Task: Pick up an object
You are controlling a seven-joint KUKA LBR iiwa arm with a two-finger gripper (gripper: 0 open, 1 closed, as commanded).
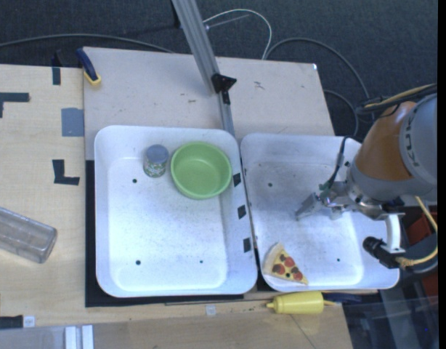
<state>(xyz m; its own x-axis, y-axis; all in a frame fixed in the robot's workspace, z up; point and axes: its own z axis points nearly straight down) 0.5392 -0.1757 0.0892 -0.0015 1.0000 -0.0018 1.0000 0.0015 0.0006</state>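
- Pizza slice toy (285, 265) down at the near rim of the right bin (281, 151), below and a bit left of the jaws, well clear of them.
- Gripper (308, 207) low over the right bin's floor, jaws look pinched together, nothing between them.
- Way off to the left in the left bin (110, 217): green bowl (201, 169), small can (156, 161) just beside it.
- Yellow bottle (297, 303) lying outside the right bin, below the jaws.
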